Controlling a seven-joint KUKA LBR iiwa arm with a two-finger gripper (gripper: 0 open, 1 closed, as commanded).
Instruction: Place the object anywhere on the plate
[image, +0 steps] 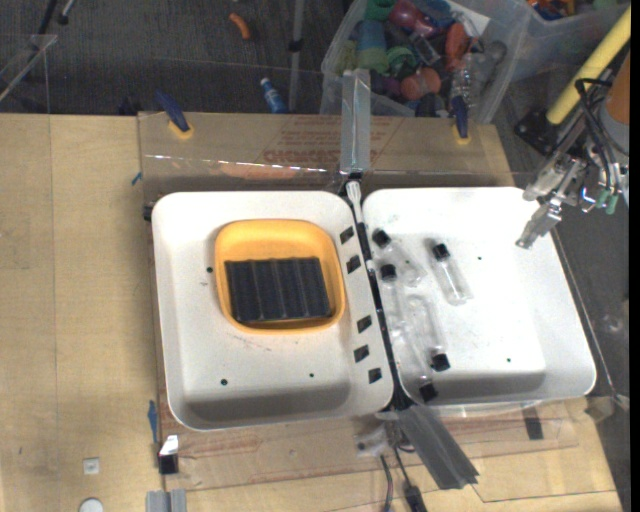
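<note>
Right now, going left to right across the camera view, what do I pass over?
Left bin → yellow plate holding a dark ridged block → divider → clear vials in the right bin → gripper.

You've got two bins side by side — the left bin (190, 390) carries the plate (279, 237), which sits a little toward twelve o'clock of centre, and a ridged slab (277, 289) lies on it. In the right bin (560, 330), three small vials (447, 270) lie toward nine o'clock, near the divider (366, 290). The gripper (535, 222) hangs at that bin's two o'clock corner.
</note>
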